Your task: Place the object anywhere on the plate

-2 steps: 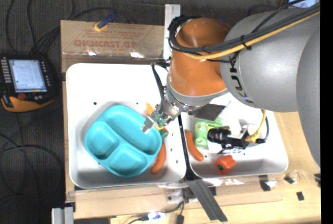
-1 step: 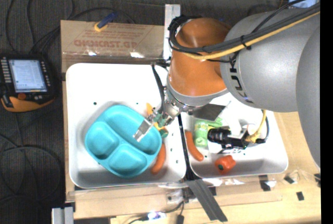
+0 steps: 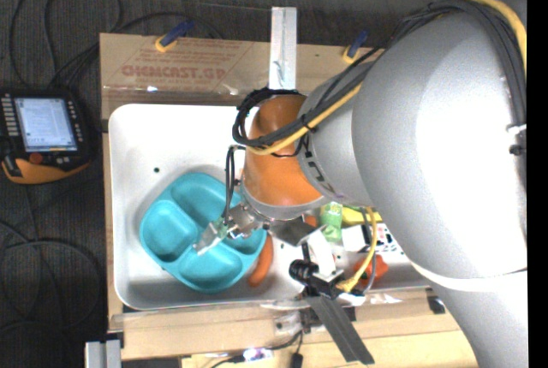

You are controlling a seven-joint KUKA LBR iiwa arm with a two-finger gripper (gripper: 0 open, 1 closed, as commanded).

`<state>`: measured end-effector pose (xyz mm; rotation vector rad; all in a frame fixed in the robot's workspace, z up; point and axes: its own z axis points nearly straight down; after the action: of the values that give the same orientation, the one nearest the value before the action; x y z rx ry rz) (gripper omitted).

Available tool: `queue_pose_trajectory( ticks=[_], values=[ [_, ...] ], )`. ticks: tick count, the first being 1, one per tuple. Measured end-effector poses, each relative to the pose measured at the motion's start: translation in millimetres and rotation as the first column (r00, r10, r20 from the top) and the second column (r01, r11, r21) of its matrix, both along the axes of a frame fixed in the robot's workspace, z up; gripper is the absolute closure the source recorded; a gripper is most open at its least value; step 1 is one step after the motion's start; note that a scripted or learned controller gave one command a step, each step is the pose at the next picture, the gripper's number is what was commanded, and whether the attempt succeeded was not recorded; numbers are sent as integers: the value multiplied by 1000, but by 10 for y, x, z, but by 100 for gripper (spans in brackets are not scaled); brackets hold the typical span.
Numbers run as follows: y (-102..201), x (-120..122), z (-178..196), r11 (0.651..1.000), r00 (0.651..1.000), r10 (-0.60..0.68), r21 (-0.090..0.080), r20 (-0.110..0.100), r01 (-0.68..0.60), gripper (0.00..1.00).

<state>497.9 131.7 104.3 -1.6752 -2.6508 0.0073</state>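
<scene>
A teal divided plate (image 3: 184, 234) lies in the left white bin (image 3: 141, 135), toward its front. My gripper (image 3: 212, 238) hangs over the plate's right compartment, close to its surface. The orange band of the arm (image 3: 274, 161) sits just above and to the right of it. An orange object (image 3: 261, 266) lies against the plate's right front rim, partly under the wrist. What the gripper carries, if anything, is too small to make out.
The big grey arm covers most of the right bin. Beside the wrist a green object (image 3: 331, 214), a yellow one (image 3: 349, 235) and an orange-red one (image 3: 374, 268) peek out. A teach pendant (image 3: 41, 135) lies on the floor at left.
</scene>
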Motion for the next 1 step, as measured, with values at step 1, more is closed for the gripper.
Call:
queue_pose_trajectory(
  ticks=[1],
  values=[
    [33, 182, 22, 990, 990, 139, -3, -11, -139, 0]
  ],
)
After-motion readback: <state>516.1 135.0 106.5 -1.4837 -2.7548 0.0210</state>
